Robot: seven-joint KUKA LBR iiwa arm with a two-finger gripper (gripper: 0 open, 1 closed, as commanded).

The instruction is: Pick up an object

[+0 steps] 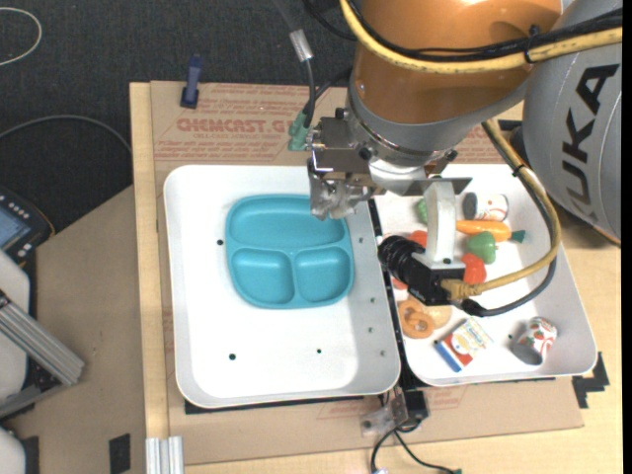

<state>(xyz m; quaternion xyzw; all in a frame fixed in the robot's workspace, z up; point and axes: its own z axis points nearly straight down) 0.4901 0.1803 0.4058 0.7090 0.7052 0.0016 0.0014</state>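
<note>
A blue three-compartment plate (289, 250) lies in the left bin (197, 294). My gripper (332, 205) hangs over the plate's far right corner, close to the divide between the two bins. Nothing shows in its grasp. The right bin (573, 324) holds several small things: a toy carrot (484, 228), a red piece (480, 248), an orange piece (475, 271), a brown round biscuit-like item (425, 319), a small printed box (462, 344) and a grey and white object (533, 336). The arm's big orange band hides the far part of the right bin.
Both bins rest on a cardboard sheet (237, 117). A blue clip (191, 82) sits at that sheet's far left corner. A white ball-like toy (491, 205) lies by the carrot. Bare white floor shows around the plate in the left bin.
</note>
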